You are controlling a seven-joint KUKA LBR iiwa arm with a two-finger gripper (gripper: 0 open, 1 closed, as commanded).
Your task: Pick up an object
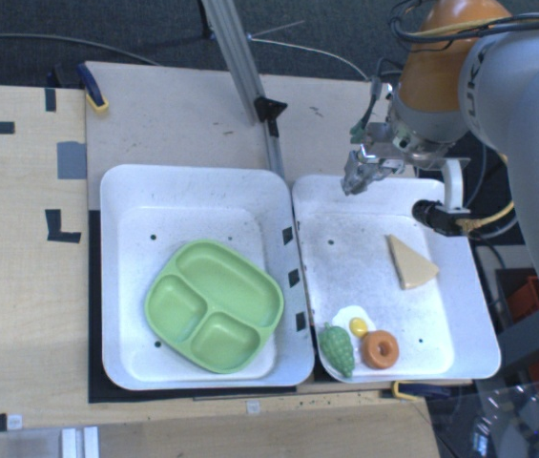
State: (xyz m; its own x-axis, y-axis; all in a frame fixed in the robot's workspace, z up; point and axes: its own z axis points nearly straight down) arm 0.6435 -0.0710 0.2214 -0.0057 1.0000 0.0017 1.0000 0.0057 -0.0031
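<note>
In the camera view the grey arm's two-finger gripper (357, 181) hangs over the far rim of the right-hand shallow white bin (460, 284), its fingers drawn close together with nothing between them. That bin holds a tan wedge-shaped block (410, 262) near its middle and, well apart at the near edge, a green bumpy oval toy (338, 350), a white-and-yellow fried-egg toy (353, 322) and an orange ring-shaped doughnut toy (380, 349) clustered together. The left-hand shallow white bin (121, 256) holds a pale green three-compartment plastic plate (214, 305).

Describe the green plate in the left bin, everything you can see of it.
The green plate is pale lime, looks like plastic, with rounded corners and three compartments: one long, two smaller. It lies flat, right side up and turned at an angle, on the floor of the left bin, toward its near right part. Nothing rests in it.
</note>
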